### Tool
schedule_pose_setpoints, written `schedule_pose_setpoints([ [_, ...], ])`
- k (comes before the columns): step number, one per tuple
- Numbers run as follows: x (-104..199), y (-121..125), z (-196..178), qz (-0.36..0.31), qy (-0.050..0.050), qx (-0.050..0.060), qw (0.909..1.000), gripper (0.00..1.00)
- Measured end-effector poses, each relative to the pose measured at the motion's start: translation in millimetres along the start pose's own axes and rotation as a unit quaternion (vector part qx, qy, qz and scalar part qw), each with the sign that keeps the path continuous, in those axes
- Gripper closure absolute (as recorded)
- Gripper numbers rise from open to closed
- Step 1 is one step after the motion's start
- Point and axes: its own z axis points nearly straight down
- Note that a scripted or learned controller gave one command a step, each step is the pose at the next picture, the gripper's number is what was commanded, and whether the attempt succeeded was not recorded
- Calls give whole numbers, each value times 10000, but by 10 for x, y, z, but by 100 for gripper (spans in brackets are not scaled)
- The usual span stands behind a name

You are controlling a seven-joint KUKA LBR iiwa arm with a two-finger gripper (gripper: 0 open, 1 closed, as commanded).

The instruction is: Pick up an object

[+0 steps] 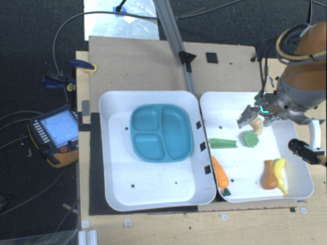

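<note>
In the right bin [232, 103], my gripper [252, 118] hangs low over the upper middle. A small beige object [257, 127] shows just under its tip, partly hidden by it. Right below that lies a round, knobbly green piece [250, 139]. A long green vegetable [223, 143] lies to the left of it. An orange carrot [219, 172] rests along the bin's left wall near the front. At the front right, a brown-orange pear shape [269, 175] lies against a yellow banana [280, 174].
The left bin [115, 177] holds a blue divided plate [161, 132]. A grey pole [171, 27] slants across the back of the bench. A black part of the arm [302, 151] hangs over the right bin's right edge. A handheld pendant [55, 134] lies off the bench at left.
</note>
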Motion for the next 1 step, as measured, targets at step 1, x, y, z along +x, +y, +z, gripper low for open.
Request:
schedule_pose_setpoints([
  [1,-1,4,-6,-1,-1,-8,10000,0],
])
